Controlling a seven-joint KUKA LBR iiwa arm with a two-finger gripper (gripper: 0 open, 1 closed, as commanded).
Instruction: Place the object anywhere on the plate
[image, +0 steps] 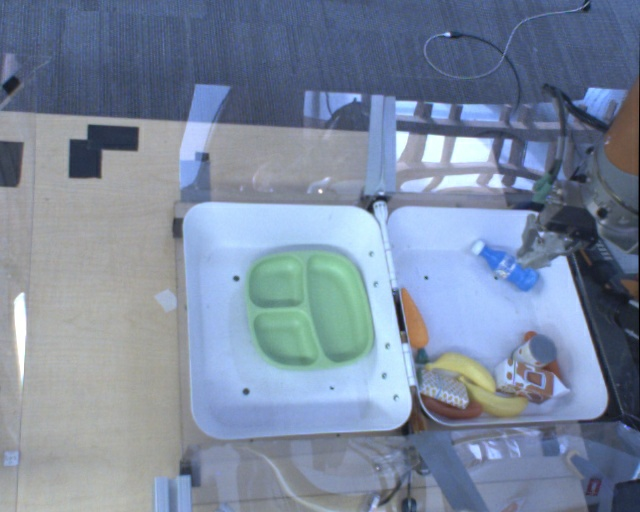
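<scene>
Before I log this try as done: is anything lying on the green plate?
No. The green plate is bare; the blue bottle lies in the right bin.

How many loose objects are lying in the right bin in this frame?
5: blue bottle upper right under the gripper, carrot at left wall, banana, hot dog and carton along front.

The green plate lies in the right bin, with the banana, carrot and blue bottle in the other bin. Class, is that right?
Not quite: the camera view shows the green plate in the left bin. The banana, carrot and blue bottle are in the other bin, the right one.
</scene>
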